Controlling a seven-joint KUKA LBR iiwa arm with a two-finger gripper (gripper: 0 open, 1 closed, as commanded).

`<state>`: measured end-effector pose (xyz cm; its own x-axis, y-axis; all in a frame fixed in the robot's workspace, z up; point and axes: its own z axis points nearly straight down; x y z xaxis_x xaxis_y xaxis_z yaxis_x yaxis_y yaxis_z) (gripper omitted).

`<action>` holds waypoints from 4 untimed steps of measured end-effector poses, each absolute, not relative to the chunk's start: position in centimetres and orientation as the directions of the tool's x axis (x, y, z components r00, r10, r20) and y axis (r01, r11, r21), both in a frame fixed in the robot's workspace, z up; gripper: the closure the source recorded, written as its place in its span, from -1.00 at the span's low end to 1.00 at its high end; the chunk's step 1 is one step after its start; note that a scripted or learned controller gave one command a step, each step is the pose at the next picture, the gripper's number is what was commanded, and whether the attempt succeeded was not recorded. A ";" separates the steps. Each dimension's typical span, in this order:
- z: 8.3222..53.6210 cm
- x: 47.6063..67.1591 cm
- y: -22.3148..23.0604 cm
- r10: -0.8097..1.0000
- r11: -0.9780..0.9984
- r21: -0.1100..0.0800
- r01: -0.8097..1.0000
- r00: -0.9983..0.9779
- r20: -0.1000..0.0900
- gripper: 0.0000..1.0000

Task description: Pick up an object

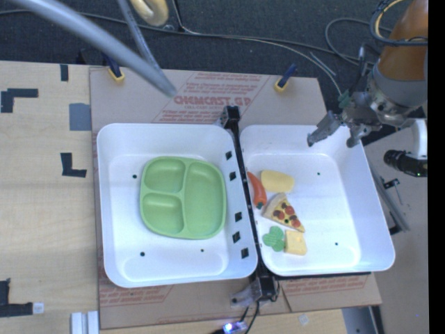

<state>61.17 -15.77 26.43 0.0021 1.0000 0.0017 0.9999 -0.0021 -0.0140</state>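
A cluster of toy food pieces lies in the right bin (pixel 348 214), against the wall it shares with the left bin, well to the left of the jaws and below them in the camera view; any of these could serve as the object to be picked up. Five pieces can be counted: one yellow rounded piece (pixel 277 181), one orange-red carrot-like piece (pixel 257 190) pressed along the divider, one pizza slice (pixel 283 212), one green leafy piece (pixel 274 239) and one yellow cheese-like wedge (pixel 295 243) touching it (the green and yellow pair sit farthest from the jaws). The gripper (pixel 335 133) is seen over the upper right rim of the right bin, its two dark fingers spread wide with nothing between them, so nothing is held. The step in hand is judged to be the approach, with no grasp yet made. For the next move, the jaws would need to be carried leftward and toward the lower part of the view until they stand above one piece, then lowered; the yellow rounded piece is nearest to them and stands a little apart from the rest, so it is probably the easiest target, whereas the carrot-like piece lies tight against the wall and would leave little room for a finger. One green divided plate (pixel 183 197) rests in the left bin (pixel 111 186), farther from the jaws than any food piece. Two bins are counted, and one arm (pixel 403 47).
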 end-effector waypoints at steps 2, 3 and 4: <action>21.1 61.2 -16.5 1.000 0.000 -0.007 1.000 0.000 -0.001 -1.00; 15.9 61.3 -17.5 1.000 0.000 -0.007 1.000 0.000 -0.001 -1.00; 9.7 61.4 -16.7 1.000 0.002 -0.007 1.000 -0.002 0.000 -1.00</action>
